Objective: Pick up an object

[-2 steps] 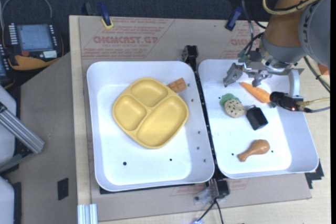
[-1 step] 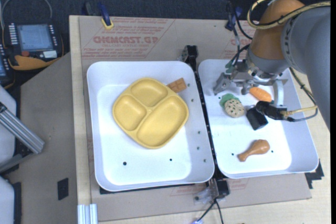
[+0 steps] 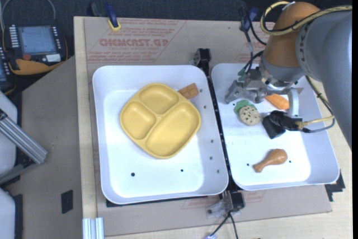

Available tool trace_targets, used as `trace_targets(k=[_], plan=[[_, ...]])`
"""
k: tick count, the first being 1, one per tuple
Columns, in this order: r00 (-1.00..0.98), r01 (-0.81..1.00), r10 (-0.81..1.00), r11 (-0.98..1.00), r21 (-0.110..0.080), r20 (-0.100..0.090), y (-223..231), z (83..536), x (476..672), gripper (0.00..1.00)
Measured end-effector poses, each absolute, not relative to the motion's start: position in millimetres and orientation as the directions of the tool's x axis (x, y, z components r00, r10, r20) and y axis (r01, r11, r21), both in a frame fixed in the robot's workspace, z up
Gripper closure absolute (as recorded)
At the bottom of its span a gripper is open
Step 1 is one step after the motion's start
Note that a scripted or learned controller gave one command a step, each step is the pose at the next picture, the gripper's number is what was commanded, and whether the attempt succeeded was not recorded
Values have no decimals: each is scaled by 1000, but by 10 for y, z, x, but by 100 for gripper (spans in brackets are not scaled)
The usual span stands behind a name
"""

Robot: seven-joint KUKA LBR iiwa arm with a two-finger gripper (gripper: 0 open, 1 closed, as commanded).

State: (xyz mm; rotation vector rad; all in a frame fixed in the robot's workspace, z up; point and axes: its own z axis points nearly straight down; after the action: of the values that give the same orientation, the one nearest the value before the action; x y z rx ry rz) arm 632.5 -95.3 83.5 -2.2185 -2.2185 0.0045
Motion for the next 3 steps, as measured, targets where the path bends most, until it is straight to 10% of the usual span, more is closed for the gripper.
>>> trace_targets(k=[1, 3], plan=[[1, 1000, 1000, -1, 0, 0, -954, 957, 6337, 100], [-2, 1000, 1000, 2, 9, -1, -897, 2243, 6384, 100]])
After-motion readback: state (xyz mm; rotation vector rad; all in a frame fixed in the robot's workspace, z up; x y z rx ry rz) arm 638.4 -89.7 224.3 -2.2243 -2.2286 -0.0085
